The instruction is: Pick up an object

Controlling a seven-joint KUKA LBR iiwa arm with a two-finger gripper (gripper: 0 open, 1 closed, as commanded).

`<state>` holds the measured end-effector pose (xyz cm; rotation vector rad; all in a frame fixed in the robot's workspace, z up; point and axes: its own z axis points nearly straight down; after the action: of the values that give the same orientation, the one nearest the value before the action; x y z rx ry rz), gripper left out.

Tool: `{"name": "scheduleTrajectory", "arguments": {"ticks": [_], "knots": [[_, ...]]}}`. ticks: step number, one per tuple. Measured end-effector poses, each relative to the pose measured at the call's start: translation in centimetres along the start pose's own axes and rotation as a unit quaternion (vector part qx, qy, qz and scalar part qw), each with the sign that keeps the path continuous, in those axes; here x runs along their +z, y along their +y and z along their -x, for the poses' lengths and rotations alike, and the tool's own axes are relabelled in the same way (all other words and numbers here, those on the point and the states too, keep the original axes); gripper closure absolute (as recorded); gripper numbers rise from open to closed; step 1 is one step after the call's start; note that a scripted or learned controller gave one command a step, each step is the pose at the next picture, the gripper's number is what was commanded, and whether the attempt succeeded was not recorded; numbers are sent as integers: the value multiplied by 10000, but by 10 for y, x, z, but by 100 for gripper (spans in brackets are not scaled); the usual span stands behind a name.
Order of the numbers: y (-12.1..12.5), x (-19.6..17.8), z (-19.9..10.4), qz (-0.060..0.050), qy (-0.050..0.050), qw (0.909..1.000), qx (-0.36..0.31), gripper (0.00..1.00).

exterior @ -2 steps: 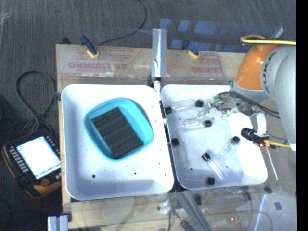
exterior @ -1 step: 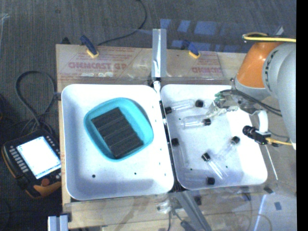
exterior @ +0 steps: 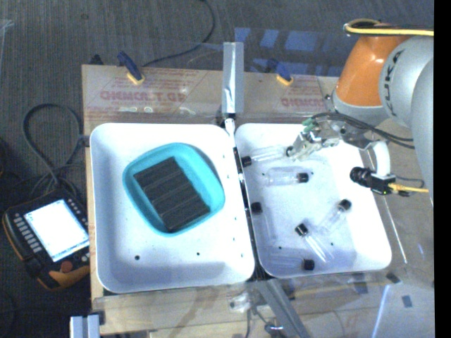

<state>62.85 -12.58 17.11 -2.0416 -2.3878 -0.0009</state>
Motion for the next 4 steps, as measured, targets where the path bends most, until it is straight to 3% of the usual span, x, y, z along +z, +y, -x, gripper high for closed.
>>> {"name": "scheduleTrajectory", "arguments": {"ticks": [1, 2, 3, 4], "knots": [[34, -28, -17, -5, -8, 9983, 581, 100], [34, -28, -17, -7, -12, 9983, 582, 0], [-12, 76, -7, -7, 0, 9989, 471, 0], [-13, 67, -7, -11, 10, 9989, 475, 100]]}}
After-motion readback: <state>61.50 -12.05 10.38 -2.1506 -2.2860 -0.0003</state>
